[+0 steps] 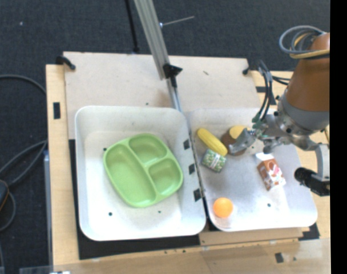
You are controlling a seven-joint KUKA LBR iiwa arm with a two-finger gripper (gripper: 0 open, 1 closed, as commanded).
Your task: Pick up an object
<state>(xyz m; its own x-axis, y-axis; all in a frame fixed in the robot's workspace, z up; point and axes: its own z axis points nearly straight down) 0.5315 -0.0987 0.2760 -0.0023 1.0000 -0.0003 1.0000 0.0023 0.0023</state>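
Arm [307, 90] enters from right edge, jaws [239, 146] low in right bin [293, 210] near banana [211, 141]; jaw state unclear.

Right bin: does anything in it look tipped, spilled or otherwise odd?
Nothing looks spilled or broken. The small green-labelled can seems to lie on its side against the banana, and the red-and-white carton lies flat at a slant. The orange ball sits near the right bin's front edge. Loose clutter, nothing unusual.

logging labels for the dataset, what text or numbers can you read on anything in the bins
No text can be read.
Small carton: red and white print, too blurred to read.
Small can: green patterned label, too small to read.
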